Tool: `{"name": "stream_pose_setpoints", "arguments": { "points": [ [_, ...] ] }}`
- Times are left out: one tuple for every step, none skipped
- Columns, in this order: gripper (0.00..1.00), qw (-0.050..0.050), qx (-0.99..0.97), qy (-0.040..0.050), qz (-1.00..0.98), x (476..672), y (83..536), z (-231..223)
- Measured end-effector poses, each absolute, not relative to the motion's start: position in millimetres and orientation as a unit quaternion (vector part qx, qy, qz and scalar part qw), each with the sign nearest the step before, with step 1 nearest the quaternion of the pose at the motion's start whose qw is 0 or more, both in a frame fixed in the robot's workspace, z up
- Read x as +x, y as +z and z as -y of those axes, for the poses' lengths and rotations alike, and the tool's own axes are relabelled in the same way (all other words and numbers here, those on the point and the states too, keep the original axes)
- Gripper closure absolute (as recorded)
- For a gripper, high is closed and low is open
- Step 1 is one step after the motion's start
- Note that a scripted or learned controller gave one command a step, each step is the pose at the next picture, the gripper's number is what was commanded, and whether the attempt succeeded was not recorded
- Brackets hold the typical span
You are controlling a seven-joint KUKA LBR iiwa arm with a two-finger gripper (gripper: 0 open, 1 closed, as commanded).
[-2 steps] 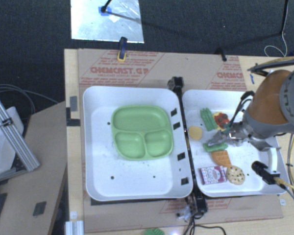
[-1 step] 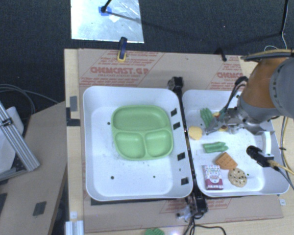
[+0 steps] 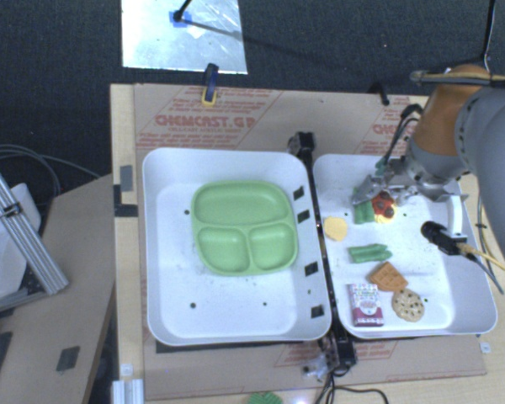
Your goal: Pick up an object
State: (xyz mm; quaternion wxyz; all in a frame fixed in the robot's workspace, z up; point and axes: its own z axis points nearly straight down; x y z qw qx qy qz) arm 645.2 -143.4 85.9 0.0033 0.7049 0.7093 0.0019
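My gripper (image 3: 372, 194) hangs low over the upper middle of the right bin (image 3: 471, 310), with the arm reaching in from the right. Directly under and beside it lie a small green piece (image 3: 364, 213) and a red and yellow toy (image 3: 385, 209); the view does not show whether either is gripped. Lower in the same bin lie a yellow disc (image 3: 335, 228), a green pod (image 3: 369, 253), an orange cracker (image 3: 388, 276), a cookie (image 3: 408, 305) and a red and white carton (image 3: 365, 303).
The left bin (image 3: 168, 293) holds a green divided plate (image 3: 242, 225). A black divider with clips (image 3: 311, 225) runs between the bins. A shiny sheet (image 3: 183, 23) lies on the dark floor behind the bench.
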Motion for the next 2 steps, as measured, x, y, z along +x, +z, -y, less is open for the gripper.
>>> {"name": "stream_pose_setpoints", "arguments": {
  "points": [
    [1.0,0.008,0.704,0.0045,-0.71,647.4,102,145],
    [1.0,0.001,0.704,0.0024,-0.71,617.7,183,87]
  ]
}}
